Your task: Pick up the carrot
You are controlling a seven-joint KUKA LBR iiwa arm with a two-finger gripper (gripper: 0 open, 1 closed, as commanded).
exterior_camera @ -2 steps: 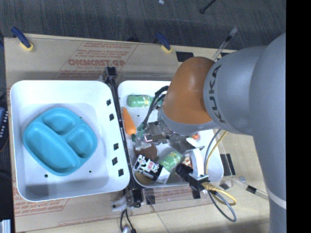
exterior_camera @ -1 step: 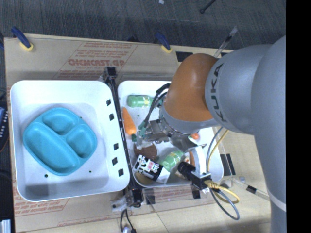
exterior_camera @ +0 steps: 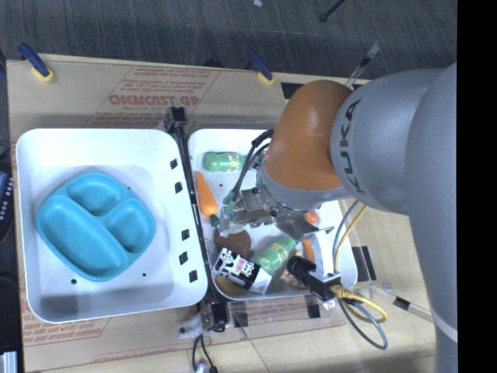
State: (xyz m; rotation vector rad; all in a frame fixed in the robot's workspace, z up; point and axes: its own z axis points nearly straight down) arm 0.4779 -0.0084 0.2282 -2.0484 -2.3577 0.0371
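Cardboard-covered tabletop (exterior_camera: 147, 92) bearing two white bins; one carrot (exterior_camera: 206, 195) lies lengthwise along the left wall of the right bin (exterior_camera: 203, 142), just beside the gripper (exterior_camera: 233, 212), whose state cannot be told; same bin: two green bottles, upper (exterior_camera: 220, 161) and lower (exterior_camera: 277, 255), one black-and-white box (exterior_camera: 235, 267); left bin (exterior_camera: 46, 142): one blue divided plate (exterior_camera: 95, 224).

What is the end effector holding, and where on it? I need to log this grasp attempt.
Cannot be told. The end effector sits beside the carrot in the right bin, but the arm hides any contact.
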